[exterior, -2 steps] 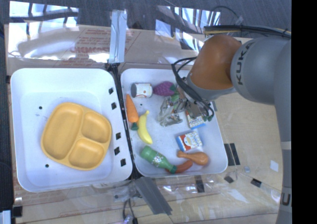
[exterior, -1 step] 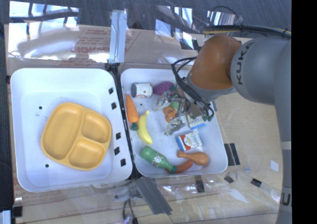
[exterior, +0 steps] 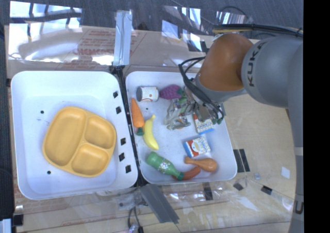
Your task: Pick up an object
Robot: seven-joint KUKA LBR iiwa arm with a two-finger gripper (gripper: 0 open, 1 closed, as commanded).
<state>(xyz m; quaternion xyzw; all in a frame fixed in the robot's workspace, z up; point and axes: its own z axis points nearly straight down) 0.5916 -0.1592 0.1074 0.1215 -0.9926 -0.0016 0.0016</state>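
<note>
The right bin (exterior: 225,147) holds several toy foods: a carrot (exterior: 137,113), a banana (exterior: 150,133), a green bottle (exterior: 162,165), a chicken drumstick (exterior: 202,164), a purple grape bunch (exterior: 170,92), a small white can (exterior: 148,94) and a blue-and-white carton (exterior: 197,147). My gripper (exterior: 178,116) hangs low over the middle of this bin, its metal fingers pointing down-left beside another small carton (exterior: 202,124). Nothing shows between the fingers. The orange wrist band (exterior: 223,64) sits above the bin's back right corner.
The left bin (exterior: 26,93) carries a yellow divided plate (exterior: 79,139). A black divider with clips (exterior: 125,123) separates the two bins. Cardboard and reflective strips lie behind them. Cables (exterior: 190,75) trail from the wrist over the right bin's back edge.
</note>
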